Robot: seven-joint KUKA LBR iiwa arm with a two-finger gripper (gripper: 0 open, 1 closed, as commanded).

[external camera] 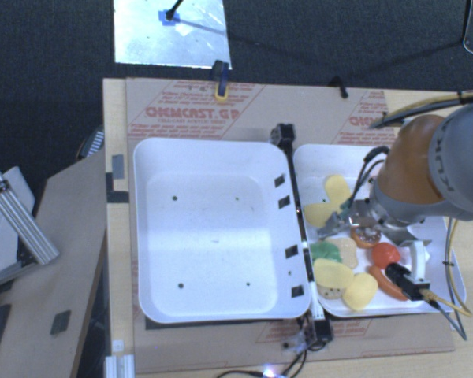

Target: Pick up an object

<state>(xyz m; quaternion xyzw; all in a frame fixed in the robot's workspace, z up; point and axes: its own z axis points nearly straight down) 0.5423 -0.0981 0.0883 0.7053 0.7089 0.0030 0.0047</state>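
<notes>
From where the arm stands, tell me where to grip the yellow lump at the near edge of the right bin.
Take the yellow lump across its short middle, coming straight down from above. It looks rounded and lies flat in the right bin, close to the front wall and touching another yellow piece on its left, so side approaches look crowded. The gripper sits farther back.

High fixed camera — slanted down (both bins (pixel 221 152)).

Smooth, slightly glossy white plastic left bin (pixel 213 235) and right bin (pixel 315 160), matt brown cardboard sheet (pixel 244 109) printed red beneath, shiny metal plate (pixel 169 22), glossy yellow plastic toy pieces (pixel 335 274), matt dark carpet (pixel 47 53)
</notes>
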